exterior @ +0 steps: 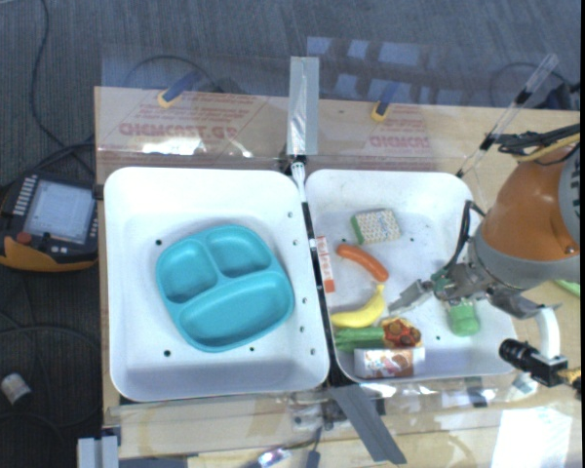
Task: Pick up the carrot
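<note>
Overhead, the arm [531,227] reached in from the right and hung low over the right bin [439,185]. Its tool [447,287] sat above the bin floor, near a small green object [462,317] just below it; whether the two touched could not be told. A thin pale finger [407,297] pointed left toward the banana [363,312] but stopped short of it. How far the tool stood open could not be told, and nothing showed between its fingers.

The carrot [362,260] lay on the bin floor, slanting down to the right, well left of the tool and apart from it. Above the carrot rested a speckled green sponge [375,226]. Below it curved the banana, with a green vegetable [359,338], a red berry cluster [402,333] and a white packet [390,362] crowded along the near wall.

The left bin [127,261] held a teal tray [224,285].
</note>
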Action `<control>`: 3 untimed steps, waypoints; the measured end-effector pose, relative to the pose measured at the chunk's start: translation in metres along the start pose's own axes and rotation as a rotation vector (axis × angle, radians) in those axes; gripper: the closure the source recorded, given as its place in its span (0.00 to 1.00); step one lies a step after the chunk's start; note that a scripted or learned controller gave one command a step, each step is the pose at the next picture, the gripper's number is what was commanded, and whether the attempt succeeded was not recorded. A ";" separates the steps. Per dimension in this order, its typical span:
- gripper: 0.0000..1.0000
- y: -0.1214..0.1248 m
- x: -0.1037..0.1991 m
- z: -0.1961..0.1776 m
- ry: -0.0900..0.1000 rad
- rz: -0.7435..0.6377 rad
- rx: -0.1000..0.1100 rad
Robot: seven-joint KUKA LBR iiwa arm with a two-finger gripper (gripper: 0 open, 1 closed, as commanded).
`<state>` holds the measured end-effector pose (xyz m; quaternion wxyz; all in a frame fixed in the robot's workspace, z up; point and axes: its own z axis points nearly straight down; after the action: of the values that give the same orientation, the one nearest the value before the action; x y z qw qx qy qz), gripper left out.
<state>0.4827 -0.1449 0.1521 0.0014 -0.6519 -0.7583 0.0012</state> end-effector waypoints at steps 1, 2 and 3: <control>0.00 0.000 -0.032 0.051 0.006 0.107 -0.011; 0.00 0.004 0.028 -0.009 0.001 0.240 0.002; 0.00 0.031 0.040 -0.102 -0.003 0.245 0.000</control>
<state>0.5077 -0.1009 0.2540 -0.0001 -0.7395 -0.6731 0.0025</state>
